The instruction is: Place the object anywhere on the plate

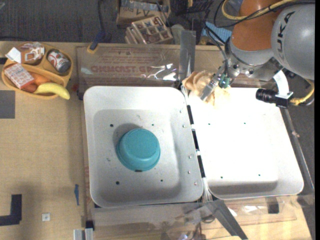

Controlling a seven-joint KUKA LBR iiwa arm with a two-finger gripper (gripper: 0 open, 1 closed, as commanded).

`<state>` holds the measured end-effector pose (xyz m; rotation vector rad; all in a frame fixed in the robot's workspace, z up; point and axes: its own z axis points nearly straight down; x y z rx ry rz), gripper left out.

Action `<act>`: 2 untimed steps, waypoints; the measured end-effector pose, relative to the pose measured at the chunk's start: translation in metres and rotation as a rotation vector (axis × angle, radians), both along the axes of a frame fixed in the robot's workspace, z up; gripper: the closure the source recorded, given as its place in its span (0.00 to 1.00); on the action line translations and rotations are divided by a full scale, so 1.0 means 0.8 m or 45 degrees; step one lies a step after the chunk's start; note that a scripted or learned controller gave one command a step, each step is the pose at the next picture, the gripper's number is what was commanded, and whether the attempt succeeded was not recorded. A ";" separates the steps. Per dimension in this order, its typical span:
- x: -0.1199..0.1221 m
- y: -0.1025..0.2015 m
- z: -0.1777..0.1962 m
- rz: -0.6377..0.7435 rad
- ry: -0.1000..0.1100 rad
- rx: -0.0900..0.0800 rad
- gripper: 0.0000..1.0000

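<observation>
A round teal plate [139, 149] lies in the middle of the left white bin [98, 102]. A crumpled tan object [196, 81] sits at the far left corner of the right white bin [250, 149], partly over its rim. My gripper [212, 88] hangs right at that object, touching or just above its right side, under the grey and orange wrist. The arm's body hides how the gripper meets the object. The plate is well to the left of the gripper and nearer the front.
An orange tray [30, 79] with a banana and snack packs stands on the bench at far left. A clear plastic sheet [130, 69] lies behind the left bin. A black cylinder [270, 96] juts from the arm over the right bin's far edge.
</observation>
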<state>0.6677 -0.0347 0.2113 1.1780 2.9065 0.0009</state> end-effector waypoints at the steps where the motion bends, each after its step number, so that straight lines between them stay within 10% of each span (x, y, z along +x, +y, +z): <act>1: 0.002 0.001 0.019 0.002 -0.003 0.000 1.00; 2: -0.027 0.047 0.010 0.508 0.004 0.001 1.00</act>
